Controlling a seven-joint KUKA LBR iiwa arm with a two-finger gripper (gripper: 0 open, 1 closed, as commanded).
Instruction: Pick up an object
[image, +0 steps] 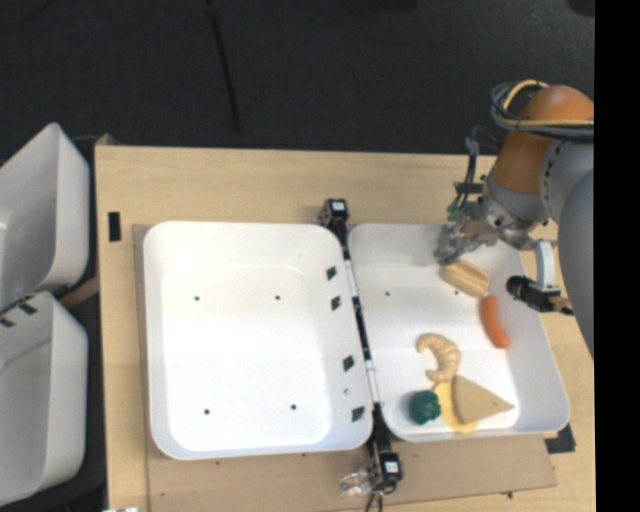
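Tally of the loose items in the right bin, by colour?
Tan: 2 — block by the gripper, wedge
Orange: 1 — carrot-like stick
Beige: 1 — curled piece
Green: 1 — lump
Yellow: 1 — curved piece, partly under the wedge
Total: 6

- The arm is smooth grey, rounded in shape.
- An orange band wraps it above the wrist, domed and glossy on top.
- A thin yellow and dark cable loops just beside the orange band's upper edge.
- Below the band sits the gripper, a cluster of dark and silvery metal parts with small green specks, its details blurred.
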